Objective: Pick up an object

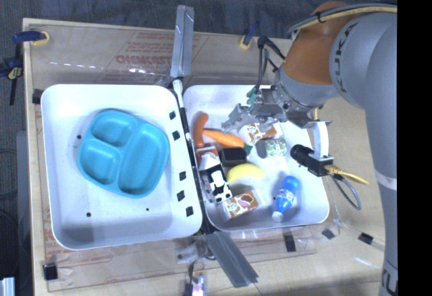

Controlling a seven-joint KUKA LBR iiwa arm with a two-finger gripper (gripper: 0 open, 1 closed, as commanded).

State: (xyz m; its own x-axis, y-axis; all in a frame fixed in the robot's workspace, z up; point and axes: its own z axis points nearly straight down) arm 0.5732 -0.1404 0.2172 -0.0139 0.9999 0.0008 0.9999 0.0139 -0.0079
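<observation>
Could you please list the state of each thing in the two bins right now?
Blue tray: lying flat in the left bin, compartments up.
Carrot: lying flat in the right bin.
Lemon: resting among the other things.
Blue bottle: lying on its side, cap toward the bin's front edge.
Gripper: lowered into the right bin over the clutter.
</observation>
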